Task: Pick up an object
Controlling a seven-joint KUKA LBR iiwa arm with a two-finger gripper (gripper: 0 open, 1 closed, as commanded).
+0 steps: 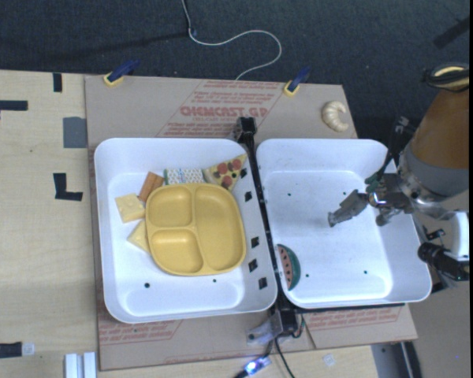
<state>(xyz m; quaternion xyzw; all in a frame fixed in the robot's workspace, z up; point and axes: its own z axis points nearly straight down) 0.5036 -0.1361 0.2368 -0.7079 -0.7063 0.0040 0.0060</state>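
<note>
Over the bench, largest first:
Left bin (pixel 114 286): holds a yellow divided plate (pixel 195 228) with small toy foods tucked along its upper and left edges.
Right bin (pixel 394 282): a watermelon slice (pixel 288 264) lies against its left wall, near the front corner.
Arm (pixel 445 144): reaches in from the right.
Gripper (pixel 343 211): above the right bin's middle, nothing between its fingers; whether spread or closed, I cannot tell.

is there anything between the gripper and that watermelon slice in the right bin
Nothing visible does. The gripper hangs over the right bin, and only bare white floor lies between it and the watermelon slice, which sits against the bin's left wall. That wall beside the slice may crowd a grasp.
</note>
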